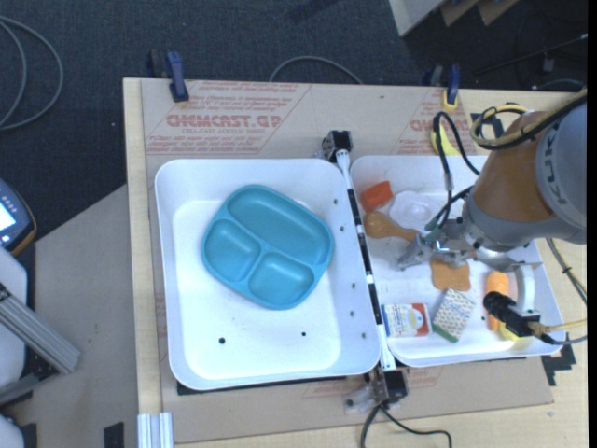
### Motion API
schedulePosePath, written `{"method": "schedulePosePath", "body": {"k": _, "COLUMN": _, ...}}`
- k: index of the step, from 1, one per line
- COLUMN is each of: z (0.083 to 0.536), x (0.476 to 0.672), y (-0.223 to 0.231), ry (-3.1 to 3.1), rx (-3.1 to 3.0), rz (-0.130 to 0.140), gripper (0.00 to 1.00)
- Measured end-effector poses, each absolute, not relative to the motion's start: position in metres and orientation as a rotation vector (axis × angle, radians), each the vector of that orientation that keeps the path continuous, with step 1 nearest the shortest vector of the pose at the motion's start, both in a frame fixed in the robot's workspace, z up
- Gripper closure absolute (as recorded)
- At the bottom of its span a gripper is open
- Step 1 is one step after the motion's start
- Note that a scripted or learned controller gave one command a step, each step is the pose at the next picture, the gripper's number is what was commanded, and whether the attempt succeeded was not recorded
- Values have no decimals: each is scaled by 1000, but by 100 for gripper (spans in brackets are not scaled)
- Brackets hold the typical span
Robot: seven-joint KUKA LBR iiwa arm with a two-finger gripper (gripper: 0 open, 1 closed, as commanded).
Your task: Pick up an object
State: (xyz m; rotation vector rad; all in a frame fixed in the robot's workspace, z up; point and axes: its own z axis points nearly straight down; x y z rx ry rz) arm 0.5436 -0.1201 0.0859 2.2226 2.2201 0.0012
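Bright even overhead light, soft shadows, mild glare on white bins (177,278); slightly soft focus

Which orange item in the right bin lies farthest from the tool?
The orange block at the bin's upper left corner; the toast-like piece sits right beside the tool.

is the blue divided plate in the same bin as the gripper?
No. The blue plate lies in the left bin; the gripper is over the right bin.

The arm (522,185) runs off the right edge and covers much of the right bin (410,351), its gripper (431,246) too small and cluttered to read, and it hides part of an orange piece (499,283).
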Motion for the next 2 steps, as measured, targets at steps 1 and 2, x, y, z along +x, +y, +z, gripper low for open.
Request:
{"method": "schedulePosePath", "body": {"k": 1, "z": 97, "x": 545, "y": -121, "ry": 2215, "rx": 2219, "rz": 2, "gripper": 100}}
{"method": "schedulePosePath", "body": {"k": 2, "z": 96, "x": 545, "y": -120, "ry": 2216, "rx": 2220, "rz": 2, "gripper": 0}}
